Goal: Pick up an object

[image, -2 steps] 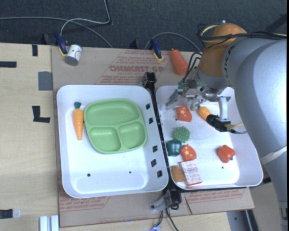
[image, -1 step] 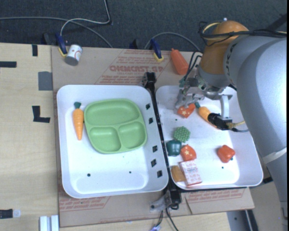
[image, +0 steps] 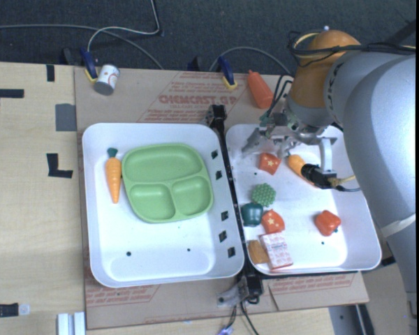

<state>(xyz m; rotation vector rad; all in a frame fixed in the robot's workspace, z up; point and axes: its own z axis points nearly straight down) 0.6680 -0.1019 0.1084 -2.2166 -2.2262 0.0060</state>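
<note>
— What sits nearest the fingertips of the gripper point(image: 271, 142)?
— A small orange-red piece point(image: 268, 163), lying just below them in the right bin.
— And beside it?
— An orange carrot-like piece point(image: 295, 164) to its right, tilted. Further below the fingertips lie a green knobbly piece point(image: 263, 194) and a teal piece point(image: 251, 214).

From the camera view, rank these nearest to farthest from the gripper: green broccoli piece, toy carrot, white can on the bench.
Gripper, right bin's top.
1. Green broccoli piece, right bin, just below it.
2. Toy carrot, left bin's left edge.
3. White can, bench, top left.
</note>
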